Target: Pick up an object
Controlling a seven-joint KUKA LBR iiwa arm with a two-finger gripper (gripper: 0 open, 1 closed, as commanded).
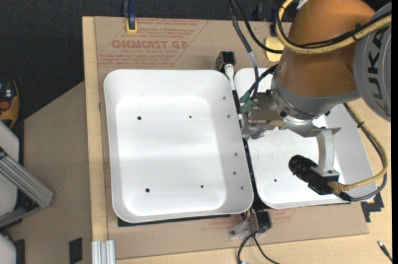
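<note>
the hand (260,121) hangs over the right bin (280,185) near its left wall at mid-frame, open or closed i cannot tell, and any object to pick is probably hidden beneath the arm (320,51), so descend slowly, clear of that wall.

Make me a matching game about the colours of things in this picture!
Things:
1. clamp handle at the board's far edge
2. band on the arm
3. printed words on the board
4. bin on the view's left

Colours:
a. white
b. red
c. blue
d. orange

Pairs: 1-c, 2-d, 3-b, 4-a
</note>
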